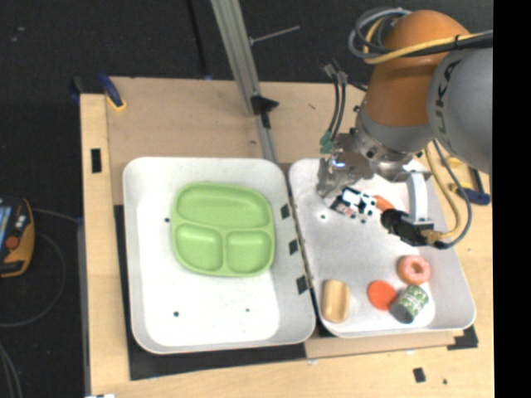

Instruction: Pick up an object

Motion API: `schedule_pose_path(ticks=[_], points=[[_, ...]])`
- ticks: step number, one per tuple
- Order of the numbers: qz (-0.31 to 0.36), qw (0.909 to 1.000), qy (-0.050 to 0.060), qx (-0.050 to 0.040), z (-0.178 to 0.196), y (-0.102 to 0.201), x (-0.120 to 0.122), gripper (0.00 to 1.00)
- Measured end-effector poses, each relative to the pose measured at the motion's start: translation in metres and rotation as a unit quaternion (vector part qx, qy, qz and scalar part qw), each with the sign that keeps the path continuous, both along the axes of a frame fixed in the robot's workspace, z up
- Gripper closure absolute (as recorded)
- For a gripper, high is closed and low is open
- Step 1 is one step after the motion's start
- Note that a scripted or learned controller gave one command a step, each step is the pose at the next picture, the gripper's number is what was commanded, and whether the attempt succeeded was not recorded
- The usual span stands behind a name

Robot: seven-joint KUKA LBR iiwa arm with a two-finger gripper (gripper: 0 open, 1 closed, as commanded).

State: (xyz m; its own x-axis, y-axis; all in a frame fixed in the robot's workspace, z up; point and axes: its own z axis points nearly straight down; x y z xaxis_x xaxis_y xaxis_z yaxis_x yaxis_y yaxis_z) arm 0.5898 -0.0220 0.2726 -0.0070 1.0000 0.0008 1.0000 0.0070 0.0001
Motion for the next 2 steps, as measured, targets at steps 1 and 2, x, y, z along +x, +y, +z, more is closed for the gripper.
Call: schedule_pose_path(ticks=[1,2], points=[[-0.001,1.0000,0.000,-0.0005,-0.016,0.047,0.005,1.00],[-0.001,1.0000,0.001,-0.0006,-0.027,0.090,0.004,1.00]])
